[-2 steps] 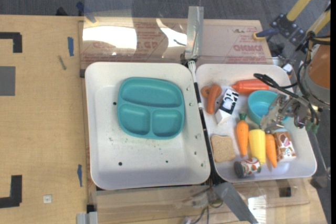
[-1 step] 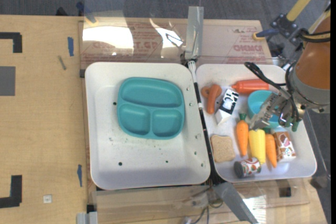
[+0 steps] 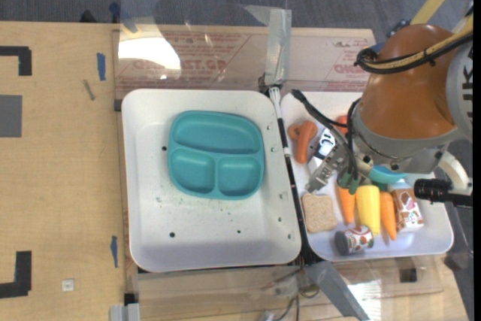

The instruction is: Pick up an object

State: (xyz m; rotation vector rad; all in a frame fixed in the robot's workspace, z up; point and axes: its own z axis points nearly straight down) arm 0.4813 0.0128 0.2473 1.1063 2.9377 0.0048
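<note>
Pale wood covers the table [image 3: 52,184], which carries two shallow white bins side by side. Left bin [image 3: 143,229] holds a teal divided plate [image 3: 216,154], lying flat near its middle, with three compartments facing up. Right bin [image 3: 436,237] sits touching the left bin along their shared rim. Over the right bin hangs the arm [image 3: 409,86], its orange band covering the bin's far half. The claw [image 3: 334,162] reaches down from under that band toward the side nearest the left bin; whether it is spread or pinching anything cannot be told, since cables and metal parts blur together there. An orange toy piece [image 3: 303,139] lies just beside the claw, close to the shared rim. A slice of toy bread [image 3: 319,213] lies nearer the front of the right bin. Beside it stand a yellow corn-like piece [image 3: 367,208] and a carrot [image 3: 388,216], touching. A small can [image 3: 355,240] lies at the front rim.
</note>
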